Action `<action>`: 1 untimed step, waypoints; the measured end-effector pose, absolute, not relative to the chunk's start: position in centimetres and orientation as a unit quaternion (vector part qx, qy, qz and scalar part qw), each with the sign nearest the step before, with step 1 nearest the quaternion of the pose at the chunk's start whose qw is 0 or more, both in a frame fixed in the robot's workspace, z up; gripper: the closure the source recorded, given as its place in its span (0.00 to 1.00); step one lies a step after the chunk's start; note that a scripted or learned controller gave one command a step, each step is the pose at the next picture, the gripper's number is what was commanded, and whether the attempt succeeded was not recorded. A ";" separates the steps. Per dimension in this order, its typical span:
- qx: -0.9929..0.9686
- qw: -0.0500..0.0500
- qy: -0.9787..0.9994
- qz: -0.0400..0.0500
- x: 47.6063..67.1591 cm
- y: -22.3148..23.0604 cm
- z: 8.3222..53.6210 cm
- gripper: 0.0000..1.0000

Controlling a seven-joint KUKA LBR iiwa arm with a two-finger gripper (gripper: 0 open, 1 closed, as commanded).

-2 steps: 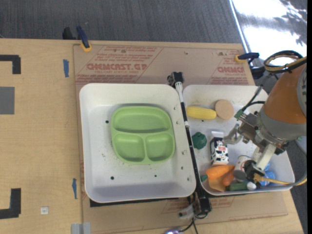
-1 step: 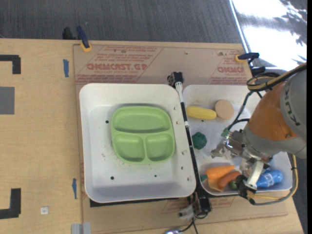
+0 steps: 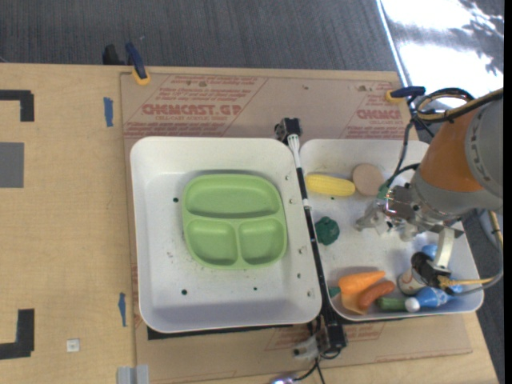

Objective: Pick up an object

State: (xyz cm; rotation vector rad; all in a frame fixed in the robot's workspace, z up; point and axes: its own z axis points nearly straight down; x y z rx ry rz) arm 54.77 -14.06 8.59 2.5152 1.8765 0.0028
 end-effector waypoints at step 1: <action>0.644 0.002 0.765 0.001 58.4 -14.7 8.6 0.00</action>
